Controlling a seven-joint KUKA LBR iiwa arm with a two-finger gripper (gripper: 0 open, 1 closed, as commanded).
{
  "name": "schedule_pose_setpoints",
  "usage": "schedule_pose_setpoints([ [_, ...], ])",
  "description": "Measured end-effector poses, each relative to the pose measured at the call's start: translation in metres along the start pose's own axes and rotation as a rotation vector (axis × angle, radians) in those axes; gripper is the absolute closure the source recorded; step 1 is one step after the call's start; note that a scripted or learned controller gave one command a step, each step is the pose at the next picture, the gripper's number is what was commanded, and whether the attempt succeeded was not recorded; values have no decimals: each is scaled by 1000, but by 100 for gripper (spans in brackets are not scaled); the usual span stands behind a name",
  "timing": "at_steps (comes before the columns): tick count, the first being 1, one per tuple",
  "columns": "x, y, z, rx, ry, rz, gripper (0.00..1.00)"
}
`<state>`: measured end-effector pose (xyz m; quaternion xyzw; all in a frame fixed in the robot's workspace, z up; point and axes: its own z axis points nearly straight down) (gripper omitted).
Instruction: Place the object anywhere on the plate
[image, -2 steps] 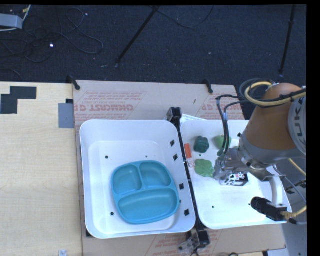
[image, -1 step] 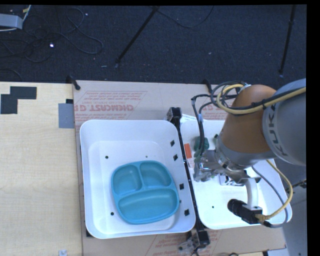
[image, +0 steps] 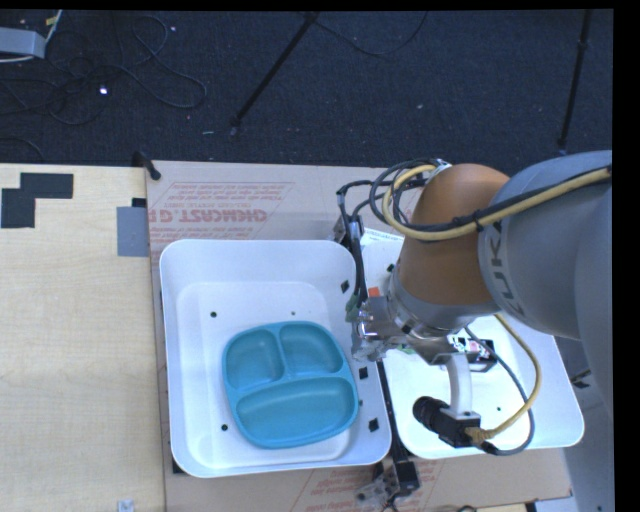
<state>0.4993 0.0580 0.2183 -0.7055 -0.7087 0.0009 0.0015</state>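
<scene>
A blue plate (image: 290, 385) with three compartments lies in the left white bin (image: 190, 300), toward its front. Nothing rests on the plate's visible surface. The grey arm with its orange band (image: 455, 240) leans over the right bin (image: 555, 400) and hides most of it. My gripper (image: 367, 335) points down at the wall between the two bins, just right of the plate's upper right corner; only a bit of its metal body shows under the wrist. I see no object in it.
A dark piece (image: 443, 418) joined to a yellow cable hangs over the right bin's front; I cannot tell whether it is loose. Cables loop above the wrist. A cardboard sheet (image: 230, 205) lies under the bins, with the wooden bench (image: 70, 360) to the left.
</scene>
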Motion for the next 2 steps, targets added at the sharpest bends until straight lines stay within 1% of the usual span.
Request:
schedule_pose_setpoints([
  [1,60,-14,1,1,1,-1,100],
  [2,58,-13,0,1,-1,3,0],
])
